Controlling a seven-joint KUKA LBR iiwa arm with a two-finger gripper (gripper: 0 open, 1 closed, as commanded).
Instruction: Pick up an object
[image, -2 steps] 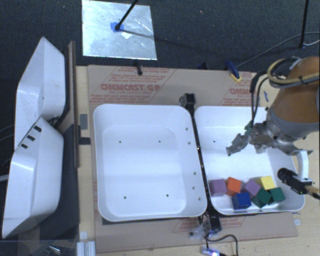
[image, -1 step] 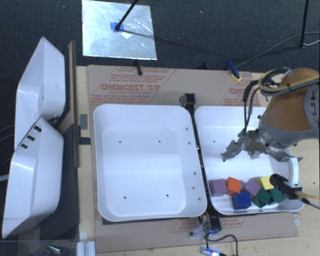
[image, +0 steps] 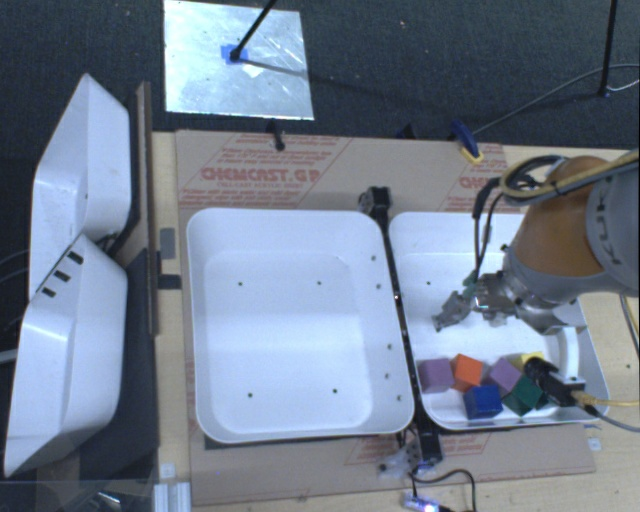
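The blocks are lying bunched along the near edge of the right bin — a pale purple block at the left end, an orange block just beside it, then a blue block a little nearer the rim, a second purple block and a dark green block, with a small yellow piece showing at the far right of the group. They are touching or nearly touching one another. Each is squat and about as wide as it is long, so none is showing a clear long axis; their faces are turning at slightly different angles. The rest of that bin's floor is showing bare white.

The tool is hanging over the middle of the right bin, just beyond the cluster and apart from it, its tip pointing toward the left and slightly toward the near side. Nothing is sitting between its fingers; whether they are apart or together cannot be told at this angle.

The grey arm with its orange band is reaching in from the right, covering much of that bin's right half.

The left bin is sitting side by side with the right one on the bench — a black strip is running between them.
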